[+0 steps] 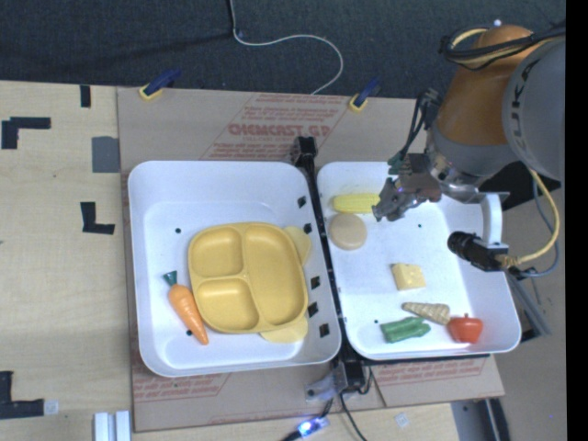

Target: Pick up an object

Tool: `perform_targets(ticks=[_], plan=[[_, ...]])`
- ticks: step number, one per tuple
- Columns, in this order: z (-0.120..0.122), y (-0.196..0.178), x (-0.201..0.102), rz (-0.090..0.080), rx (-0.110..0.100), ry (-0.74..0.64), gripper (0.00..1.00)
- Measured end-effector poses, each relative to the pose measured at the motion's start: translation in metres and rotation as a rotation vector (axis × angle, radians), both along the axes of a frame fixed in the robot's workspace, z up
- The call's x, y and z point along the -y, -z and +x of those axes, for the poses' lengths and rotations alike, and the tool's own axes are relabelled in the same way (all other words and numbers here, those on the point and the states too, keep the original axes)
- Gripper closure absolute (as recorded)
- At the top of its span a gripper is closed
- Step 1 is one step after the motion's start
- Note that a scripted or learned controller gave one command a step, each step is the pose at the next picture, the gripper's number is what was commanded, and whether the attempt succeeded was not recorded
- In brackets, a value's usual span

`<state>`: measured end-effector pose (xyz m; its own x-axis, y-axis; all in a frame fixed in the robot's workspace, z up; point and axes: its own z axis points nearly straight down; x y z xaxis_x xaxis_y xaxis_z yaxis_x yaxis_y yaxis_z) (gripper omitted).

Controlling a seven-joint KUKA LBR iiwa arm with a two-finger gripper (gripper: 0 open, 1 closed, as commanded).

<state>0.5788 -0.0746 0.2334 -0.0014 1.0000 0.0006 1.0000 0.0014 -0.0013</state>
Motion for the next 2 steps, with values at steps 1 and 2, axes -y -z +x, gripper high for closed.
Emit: perform_targets(ticks=[1,2], plan=[[0.007,0.013,0.012,-0.002,-0.001,0.001,1.0],[-0.001,0.019,0.002,-0.001,-0.002,0.0,1.0]])
